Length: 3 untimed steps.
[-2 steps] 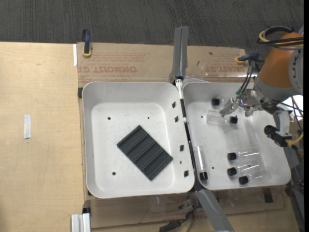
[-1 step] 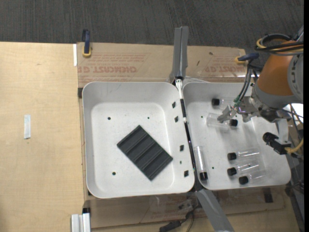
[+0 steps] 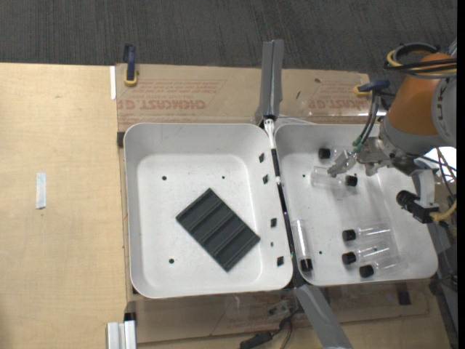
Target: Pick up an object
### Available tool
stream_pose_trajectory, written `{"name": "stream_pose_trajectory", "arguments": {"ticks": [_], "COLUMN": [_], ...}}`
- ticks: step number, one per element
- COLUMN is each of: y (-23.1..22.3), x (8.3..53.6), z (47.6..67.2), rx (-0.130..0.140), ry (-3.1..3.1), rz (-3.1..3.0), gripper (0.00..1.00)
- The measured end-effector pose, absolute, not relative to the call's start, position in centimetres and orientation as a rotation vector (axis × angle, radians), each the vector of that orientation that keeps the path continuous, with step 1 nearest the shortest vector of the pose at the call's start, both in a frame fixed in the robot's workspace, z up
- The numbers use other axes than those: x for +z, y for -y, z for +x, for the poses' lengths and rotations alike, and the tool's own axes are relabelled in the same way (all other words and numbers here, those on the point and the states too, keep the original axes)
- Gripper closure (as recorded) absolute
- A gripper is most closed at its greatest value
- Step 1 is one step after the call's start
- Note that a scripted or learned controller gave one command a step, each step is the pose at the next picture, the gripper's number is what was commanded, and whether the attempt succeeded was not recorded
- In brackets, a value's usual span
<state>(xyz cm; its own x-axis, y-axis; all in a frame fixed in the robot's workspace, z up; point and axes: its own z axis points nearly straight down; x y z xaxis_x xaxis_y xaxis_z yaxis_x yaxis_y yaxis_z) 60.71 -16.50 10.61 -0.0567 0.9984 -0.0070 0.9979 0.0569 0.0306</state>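
Over the back of the right bin (image 3: 407, 273) my gripper (image 3: 354, 169) hangs open, its two grey fingers spread apart. Just below and between them lies a clear vial (image 3: 328, 177) on its side, with its black cap (image 3: 351, 181) toward the gripper; nothing is held. A small black cap (image 3: 323, 153) lies a little farther back. Three more black-capped clear vials (image 3: 369, 253) lie near the right bin's front right corner. Another vial (image 3: 298, 240) lies along that bin's left wall. In the left bin (image 3: 145, 267), a dark ribbed rectangular block (image 3: 217, 229) lies flat and turned diagonally.
The grey arm with its orange band (image 3: 415, 107) comes in from the upper right, trailing cables (image 3: 421, 195) beside the right bin. A central divider (image 3: 275, 173) separates the bins. Cardboard and clamps (image 3: 130, 67) sit behind them.
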Motion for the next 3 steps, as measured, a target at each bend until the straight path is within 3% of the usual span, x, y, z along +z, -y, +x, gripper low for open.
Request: {"name": "stream_pose_trajectory", "arguments": {"ticks": [1, 2, 3], "y": [16.5, 16.0, 19.0], "x": [10.5, 9.6, 9.4], "z": [59.9, 58.7, 65.4], "rx": [0.026, 0.006, -0.02], "ry": [-2.279, -2.313, -2.375], "rz": [2.131, 2.113, 2.082], "gripper": [0.0, 0.0, 0.0]}}
